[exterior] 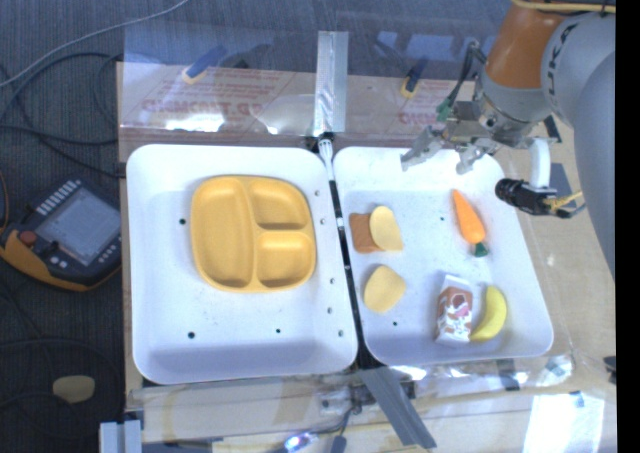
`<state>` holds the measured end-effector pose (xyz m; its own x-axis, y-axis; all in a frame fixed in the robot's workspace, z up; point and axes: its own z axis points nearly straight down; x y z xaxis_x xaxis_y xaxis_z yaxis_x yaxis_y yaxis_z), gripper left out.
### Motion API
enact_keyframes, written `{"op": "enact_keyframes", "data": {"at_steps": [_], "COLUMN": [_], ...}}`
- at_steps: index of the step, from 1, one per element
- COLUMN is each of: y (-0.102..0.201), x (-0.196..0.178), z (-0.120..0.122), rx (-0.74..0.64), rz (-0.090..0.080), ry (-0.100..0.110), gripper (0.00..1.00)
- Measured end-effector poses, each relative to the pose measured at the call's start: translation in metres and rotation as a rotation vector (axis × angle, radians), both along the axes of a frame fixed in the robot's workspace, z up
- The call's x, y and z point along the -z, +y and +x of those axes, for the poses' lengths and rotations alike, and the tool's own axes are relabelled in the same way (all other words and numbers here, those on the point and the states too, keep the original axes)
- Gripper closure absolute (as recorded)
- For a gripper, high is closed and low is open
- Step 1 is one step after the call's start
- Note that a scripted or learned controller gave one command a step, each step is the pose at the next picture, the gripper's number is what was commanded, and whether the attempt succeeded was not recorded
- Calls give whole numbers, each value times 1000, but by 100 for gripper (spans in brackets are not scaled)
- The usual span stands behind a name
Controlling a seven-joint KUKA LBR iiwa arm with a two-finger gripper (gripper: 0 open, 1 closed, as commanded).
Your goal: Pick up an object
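Observation:
The right bin (520, 341) holds an orange carrot (468, 218), a yellow banana (491, 313), a small white and red carton (455, 309), a brown and yellow sandwich piece (375, 230) and a yellow round piece (384, 288). My gripper (445, 155) hangs over the far edge of the right bin, above and left of the carrot. Its two fingers are spread apart with nothing between them.
The left bin (160, 331) holds a yellow divided plate (253, 231). A metal divider post (331, 81) stands at the back between the bins. A handheld pendant (60, 231) lies on the floor at left. The arm's grey body (590, 71) fills the upper right.

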<state>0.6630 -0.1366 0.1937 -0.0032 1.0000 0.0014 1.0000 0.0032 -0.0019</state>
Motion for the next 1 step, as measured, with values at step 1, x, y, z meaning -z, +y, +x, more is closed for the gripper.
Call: {"op": "enact_keyframes", "data": {"at_steps": [1], "y": [-65], "x": [73], "z": [5], "rx": [-44], "rz": [-6], "ry": [1], "gripper": [0]}}
